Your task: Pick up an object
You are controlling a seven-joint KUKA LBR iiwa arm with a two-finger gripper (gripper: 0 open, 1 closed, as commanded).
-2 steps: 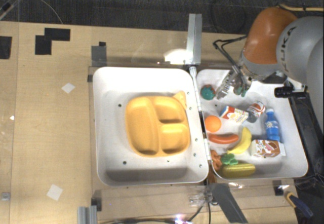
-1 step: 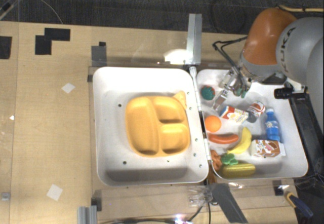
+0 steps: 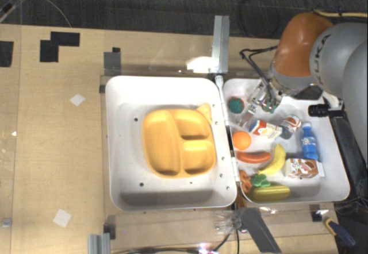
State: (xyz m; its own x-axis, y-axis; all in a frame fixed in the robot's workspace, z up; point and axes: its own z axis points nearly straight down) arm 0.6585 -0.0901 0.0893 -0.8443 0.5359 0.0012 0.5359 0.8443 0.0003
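Observation:
The right bin [image 3: 339,187] holds a heap of small items. Among them are a green ball [image 3: 236,104], an orange [image 3: 242,140], a red sausage [image 3: 253,157], a banana [image 3: 278,160], a blue bottle [image 3: 309,142], a red-and-white can [image 3: 292,123] and a red-and-white packet [image 3: 269,130]. My gripper [image 3: 259,107] reaches in from the upper right and hangs over the bin's back left part. It is just right of the green ball and above the packet. Its fingers stand open with nothing between them.
The left bin [image 3: 123,178] holds a yellow compartment tray [image 3: 177,140]. At the right bin's front lie a printed carton [image 3: 302,168], a yellow-and-green toy [image 3: 267,191] and an orange piece [image 3: 246,180]. A metal post [image 3: 221,46] rises behind the divider between the bins.

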